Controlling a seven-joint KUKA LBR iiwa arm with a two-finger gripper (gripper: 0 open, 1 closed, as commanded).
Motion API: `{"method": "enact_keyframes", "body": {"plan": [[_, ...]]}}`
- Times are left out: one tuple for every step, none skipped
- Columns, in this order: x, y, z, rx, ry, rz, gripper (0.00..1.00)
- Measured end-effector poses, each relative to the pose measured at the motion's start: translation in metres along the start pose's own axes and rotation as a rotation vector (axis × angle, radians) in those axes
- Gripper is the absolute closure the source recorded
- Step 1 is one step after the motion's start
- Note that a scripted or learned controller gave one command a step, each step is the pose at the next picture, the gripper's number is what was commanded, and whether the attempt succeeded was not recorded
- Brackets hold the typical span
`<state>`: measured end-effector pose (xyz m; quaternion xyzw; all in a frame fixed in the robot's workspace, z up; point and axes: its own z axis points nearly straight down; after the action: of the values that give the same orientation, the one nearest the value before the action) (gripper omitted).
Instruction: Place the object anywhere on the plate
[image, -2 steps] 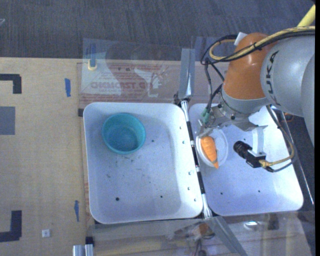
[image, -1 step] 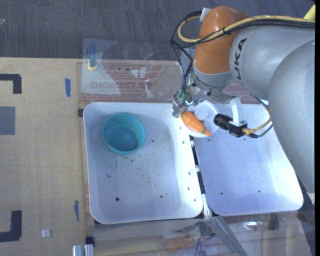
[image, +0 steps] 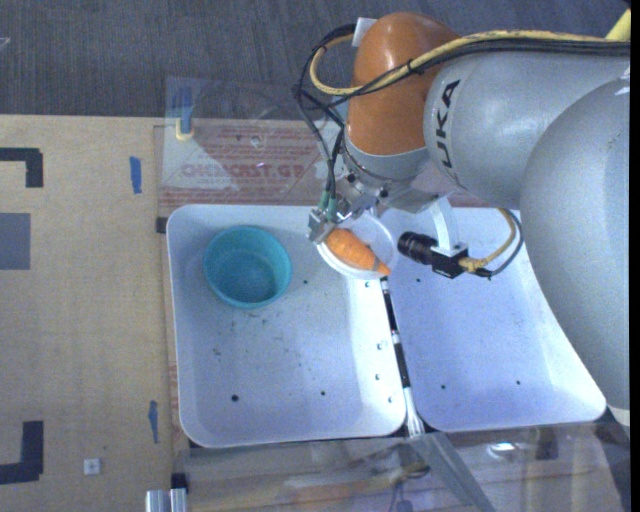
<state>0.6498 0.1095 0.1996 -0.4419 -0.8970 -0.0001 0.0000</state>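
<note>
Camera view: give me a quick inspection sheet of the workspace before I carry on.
Surface: two shallow white bins side by side, left bin and right bin, with dark specks on the floors.
Job's things: orange object on a small white plate at the left bin's upper right corner.
Clutter: teal bowl, upright, in the left bin's upper left.
End effector: right above the orange object; finger state unclear.
Cables: yellow cable looping over the orange band; another by a black connector.
Surroundings: cardboard sheet with black marks and blue tape, left of the bins.
</note>
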Motion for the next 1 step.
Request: {"method": "enact_keyframes", "body": {"plan": [[0.0635,0.0324,0.0193,0.004,0.0,-0.252,1.0]]}}
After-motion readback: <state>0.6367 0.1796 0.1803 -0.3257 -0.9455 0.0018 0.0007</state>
